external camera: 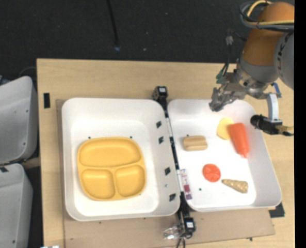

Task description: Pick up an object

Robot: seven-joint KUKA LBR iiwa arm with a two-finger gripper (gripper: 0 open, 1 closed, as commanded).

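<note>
The arm (263,40) comes in from 3 o'clock and bends down over the top of the right bin (261,192). The gripper (217,105) hangs over the bin's white floor near its top edge, at about 11 o'clock in that bin. I cannot tell how the gripper is set, because it is small and dark here. Nothing shows in its grip. Just below it, toward 5 o'clock, sits a yellow lump (224,128), and a carrot (239,138) lies touching the lump's right side, pointing down. A tan block (194,143) lies at 9 o'clock from the lump, near the bin's left wall. A red disc (211,172) sits lower, near the middle, and a cone (236,185) lies just beside it at 4 o'clock. The left bin (75,118) holds a yellow tray (111,168) with 3 parts. Both bins rest on the bench (116,76).
</note>
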